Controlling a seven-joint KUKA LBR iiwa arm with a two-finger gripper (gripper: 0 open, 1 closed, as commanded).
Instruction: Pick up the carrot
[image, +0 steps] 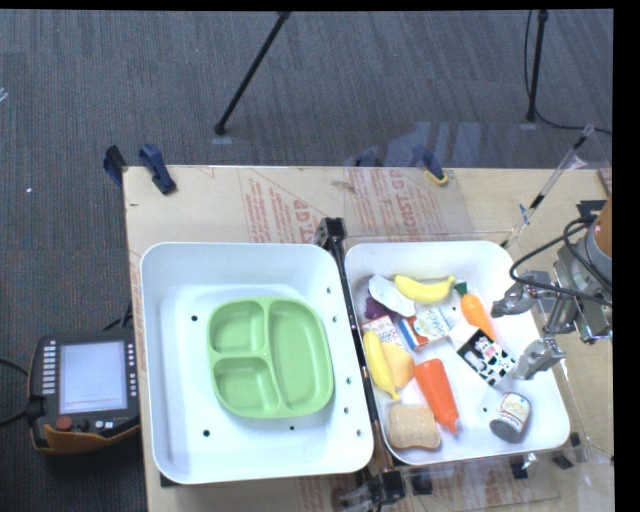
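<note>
The carrot (477, 314) is a small orange cone with a green top. It lies in the right bin (440, 252), near the bin's upper right, pointing down and to the right. My gripper (512, 336) hovers over the right side of this bin, just right of the carrot. It is open, with one finger (512, 301) close to the carrot's tip and the other finger (532, 361) lower down. Nothing is held between them.
Around the carrot lie a banana (424, 288), a black-and-white cow-pattern box (484, 356), a larger orange-red piece (437, 391), a yellow piece (385, 362), a bread slice (413, 427) and a small can (511, 416). The left bin (170, 300) holds a green divided plate (270, 357).
</note>
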